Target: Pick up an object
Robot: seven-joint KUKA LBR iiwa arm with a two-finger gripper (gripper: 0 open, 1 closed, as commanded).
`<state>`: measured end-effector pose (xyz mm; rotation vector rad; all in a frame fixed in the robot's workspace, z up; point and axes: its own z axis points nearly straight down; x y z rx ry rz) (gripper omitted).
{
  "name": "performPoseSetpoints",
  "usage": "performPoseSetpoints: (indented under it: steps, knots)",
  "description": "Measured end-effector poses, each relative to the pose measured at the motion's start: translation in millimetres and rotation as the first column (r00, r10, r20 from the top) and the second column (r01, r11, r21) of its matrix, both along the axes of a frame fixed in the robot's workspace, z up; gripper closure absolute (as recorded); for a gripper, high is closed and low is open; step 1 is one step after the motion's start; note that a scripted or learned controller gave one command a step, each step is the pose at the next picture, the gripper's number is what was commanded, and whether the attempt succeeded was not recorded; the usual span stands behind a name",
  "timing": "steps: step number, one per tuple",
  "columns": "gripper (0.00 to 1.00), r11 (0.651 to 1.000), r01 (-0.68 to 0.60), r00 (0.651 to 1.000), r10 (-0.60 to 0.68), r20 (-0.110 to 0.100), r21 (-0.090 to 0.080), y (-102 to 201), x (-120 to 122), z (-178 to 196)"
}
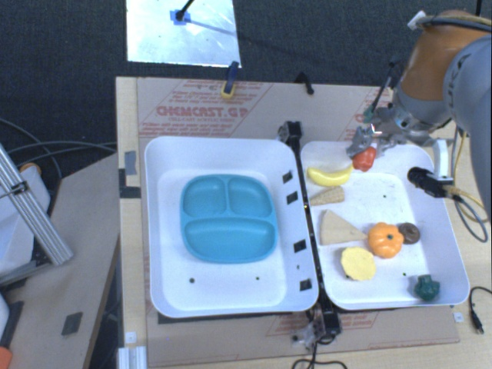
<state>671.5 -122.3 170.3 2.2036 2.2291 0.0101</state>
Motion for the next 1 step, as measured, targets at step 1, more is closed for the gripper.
performPoseSetpoints:
  steps: [1]
  knots:
    - [1.0,1.0,-0.001,1.0,0.001,-0.002,0.002,83.9,-1.0,44.7]
